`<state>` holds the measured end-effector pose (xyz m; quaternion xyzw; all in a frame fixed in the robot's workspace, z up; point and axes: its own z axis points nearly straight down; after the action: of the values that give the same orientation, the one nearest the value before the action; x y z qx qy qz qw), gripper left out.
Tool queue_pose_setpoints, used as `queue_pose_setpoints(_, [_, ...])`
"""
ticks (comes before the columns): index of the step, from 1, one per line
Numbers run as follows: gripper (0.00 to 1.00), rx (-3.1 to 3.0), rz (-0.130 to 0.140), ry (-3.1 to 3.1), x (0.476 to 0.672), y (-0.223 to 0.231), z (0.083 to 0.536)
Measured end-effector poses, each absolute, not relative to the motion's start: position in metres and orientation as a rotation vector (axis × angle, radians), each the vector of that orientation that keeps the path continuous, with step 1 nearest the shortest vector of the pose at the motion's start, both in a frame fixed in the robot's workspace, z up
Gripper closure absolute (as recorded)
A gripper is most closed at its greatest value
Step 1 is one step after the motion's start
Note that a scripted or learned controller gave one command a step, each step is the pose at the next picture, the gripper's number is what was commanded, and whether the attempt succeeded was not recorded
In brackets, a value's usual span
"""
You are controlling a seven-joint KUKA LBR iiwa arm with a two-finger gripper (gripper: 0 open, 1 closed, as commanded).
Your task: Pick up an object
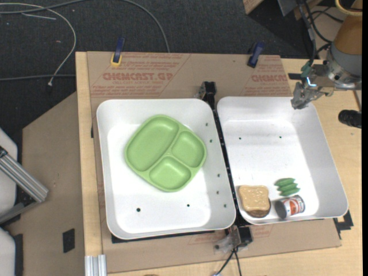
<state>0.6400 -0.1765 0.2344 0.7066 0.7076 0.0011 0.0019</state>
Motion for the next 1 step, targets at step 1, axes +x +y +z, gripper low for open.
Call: queue_pose_setpoints(1, [1.00,2.218,0.000,2.230,0.6328,-0.1189,0.2257])
